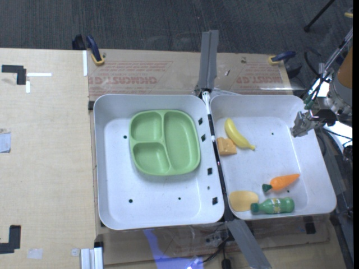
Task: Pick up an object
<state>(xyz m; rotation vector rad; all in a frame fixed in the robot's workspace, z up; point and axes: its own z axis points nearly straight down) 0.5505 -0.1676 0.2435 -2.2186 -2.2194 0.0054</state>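
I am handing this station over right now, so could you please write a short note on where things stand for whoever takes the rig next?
Gripper: over the right bin's right edge, nothing between its fingers that I can see.
Right bin contents: banana and an orange-tan block near the divider; carrot, green bottle and a yellow piece near the front wall.
Left bin: green divided plate.
Done: nothing picked yet.
Left: choose an object, descend, grasp, lift.

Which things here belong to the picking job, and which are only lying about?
Job: yellow banana, orange carrot, green bottle, yellow oval piece, orange-tan block, gripper.
Lying about: green divided plate, blue clamps.
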